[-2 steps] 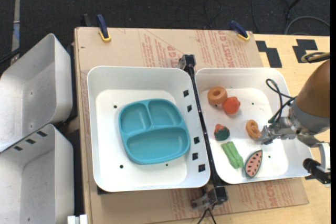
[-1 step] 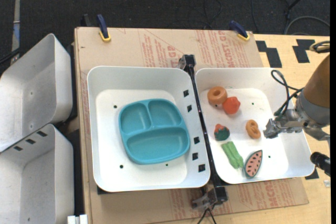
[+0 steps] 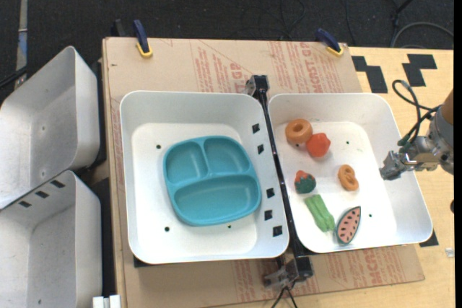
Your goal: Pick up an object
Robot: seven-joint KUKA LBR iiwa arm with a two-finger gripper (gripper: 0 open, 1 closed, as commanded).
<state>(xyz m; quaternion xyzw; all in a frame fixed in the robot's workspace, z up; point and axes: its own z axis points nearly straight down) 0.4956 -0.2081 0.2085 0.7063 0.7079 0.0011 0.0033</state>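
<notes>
While one tray [image 3: 211,180] lies left, six toys [image 3: 316,185] lie right.

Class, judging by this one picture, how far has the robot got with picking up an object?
Done: nothing lifted; the donut, tomato, pretzel and watermelon slice all lie in the right bin. In hand: gripper sits at that bin's right edge. Left: reach, grasp, lift.

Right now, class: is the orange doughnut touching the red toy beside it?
Touching. The camera view shows the orange doughnut and the red toy with edges meeting, no white floor between.
</notes>
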